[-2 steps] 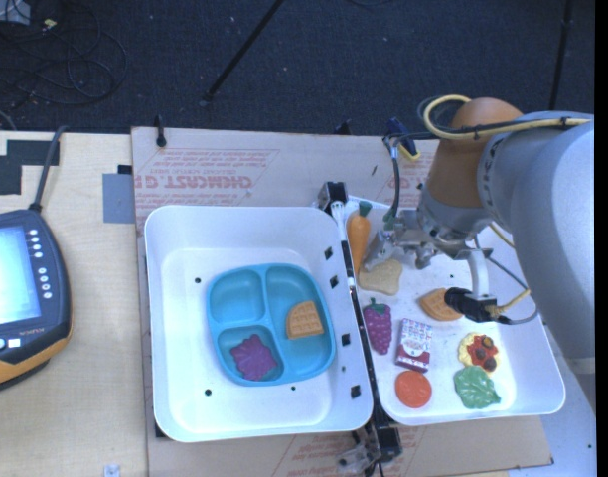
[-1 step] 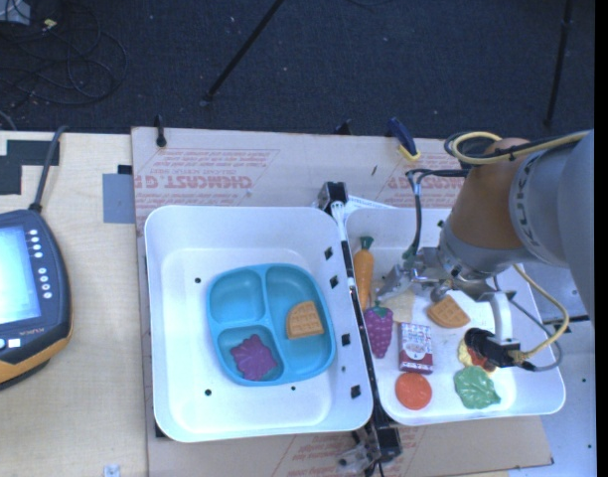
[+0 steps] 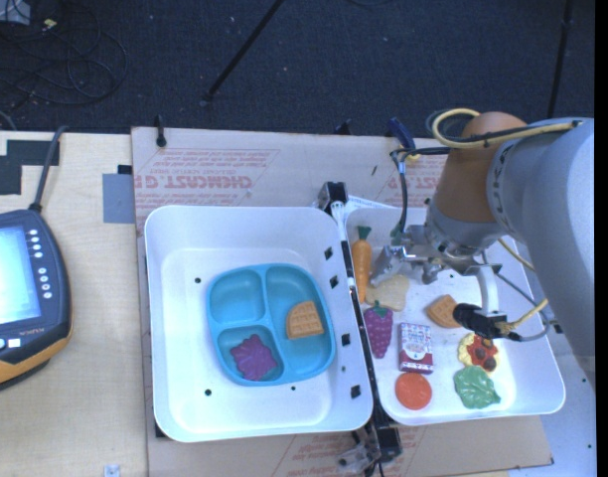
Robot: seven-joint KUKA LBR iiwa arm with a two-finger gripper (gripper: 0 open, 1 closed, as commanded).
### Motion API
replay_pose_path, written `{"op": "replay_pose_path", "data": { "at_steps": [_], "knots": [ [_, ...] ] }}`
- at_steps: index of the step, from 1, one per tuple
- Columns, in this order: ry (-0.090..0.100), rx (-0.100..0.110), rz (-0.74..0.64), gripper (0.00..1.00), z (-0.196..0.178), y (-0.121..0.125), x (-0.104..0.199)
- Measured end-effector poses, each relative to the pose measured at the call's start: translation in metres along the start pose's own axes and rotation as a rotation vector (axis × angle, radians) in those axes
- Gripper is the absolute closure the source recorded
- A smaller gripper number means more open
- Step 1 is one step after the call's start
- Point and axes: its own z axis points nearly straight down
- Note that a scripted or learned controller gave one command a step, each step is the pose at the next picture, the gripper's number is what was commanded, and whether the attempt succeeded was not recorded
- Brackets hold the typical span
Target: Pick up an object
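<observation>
My gripper (image 3: 401, 257) hangs low over the back of the right bin (image 3: 542, 391), just above a pale bread slice (image 3: 391, 291) and right of an orange carrot (image 3: 361, 262). Nothing can be made out between its tips. Further forward in that bin lie purple grapes (image 3: 379, 328), a red carton (image 3: 415, 347), a brown cookie (image 3: 442, 312), a red tomato (image 3: 414, 392), a green lettuce leaf (image 3: 476, 387) and a red-and-yellow piece (image 3: 479, 351).
The left bin (image 3: 175, 366) holds a blue divided plate (image 3: 234, 296) with a tan waffle piece (image 3: 305, 320) and a purple item (image 3: 252, 356). A pendant with a screen (image 3: 16, 296) lies at the far left. The grey arm (image 3: 542, 197) covers the right bin's back right corner.
</observation>
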Motion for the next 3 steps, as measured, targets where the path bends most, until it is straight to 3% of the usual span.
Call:
{"op": "replay_pose_path", "data": {
  "at_steps": [1,3],
  "knots": [
    [0.000,-0.018,0.005,0.00,0.0002,0.0232,0.0030],
    [-0.005,-0.020,0.004,0.00,-0.0003,0.0228,0.0048]
  ]
}}
